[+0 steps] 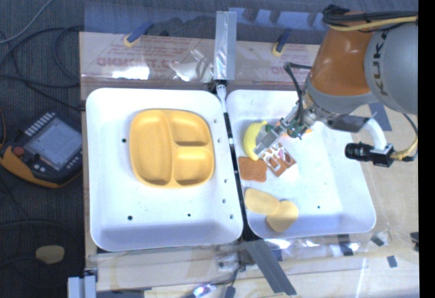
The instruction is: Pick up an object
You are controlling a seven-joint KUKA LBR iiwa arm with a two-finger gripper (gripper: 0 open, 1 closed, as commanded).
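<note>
My gripper [270, 145] reaches into the right bin [340, 188] from the upper right, its tip low over a cluster of small items. A yellow round object [253, 136] lies just left of the tip. A small red-and-white patterned piece [281, 160] sits right under the tip, and a flat orange-brown piece [252, 169] lies beside it. Two pale yellow-tan lumps [270, 208] rest near the bin's front. The wrist hides how the fingers stand.
The left bin [109, 174] holds a yellow divided tray [171, 147]. A grey metal divider [225, 45] stands between the bins at the back. A handheld pendant [42, 148] lies on the floor at far left, with cables around it.
</note>
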